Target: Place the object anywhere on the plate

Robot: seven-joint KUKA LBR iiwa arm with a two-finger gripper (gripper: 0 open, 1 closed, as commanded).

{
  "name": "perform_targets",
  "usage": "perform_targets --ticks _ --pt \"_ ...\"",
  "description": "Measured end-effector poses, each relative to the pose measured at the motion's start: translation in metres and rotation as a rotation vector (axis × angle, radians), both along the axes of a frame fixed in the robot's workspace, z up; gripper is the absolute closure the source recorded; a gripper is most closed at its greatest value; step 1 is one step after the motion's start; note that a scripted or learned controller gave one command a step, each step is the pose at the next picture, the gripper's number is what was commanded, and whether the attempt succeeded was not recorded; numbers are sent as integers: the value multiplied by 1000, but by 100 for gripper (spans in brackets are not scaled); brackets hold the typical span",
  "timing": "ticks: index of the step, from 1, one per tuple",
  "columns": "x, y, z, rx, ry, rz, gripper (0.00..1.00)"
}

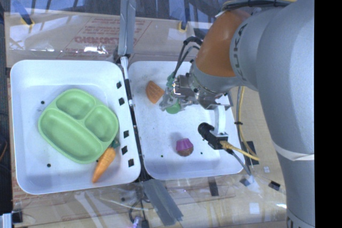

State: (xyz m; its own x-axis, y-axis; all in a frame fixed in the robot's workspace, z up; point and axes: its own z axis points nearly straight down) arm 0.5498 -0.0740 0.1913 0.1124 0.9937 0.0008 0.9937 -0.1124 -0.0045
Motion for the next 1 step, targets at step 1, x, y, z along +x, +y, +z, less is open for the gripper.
perform_targets --ticks 1 --pt "19 110 19 -1 1 -83 100"
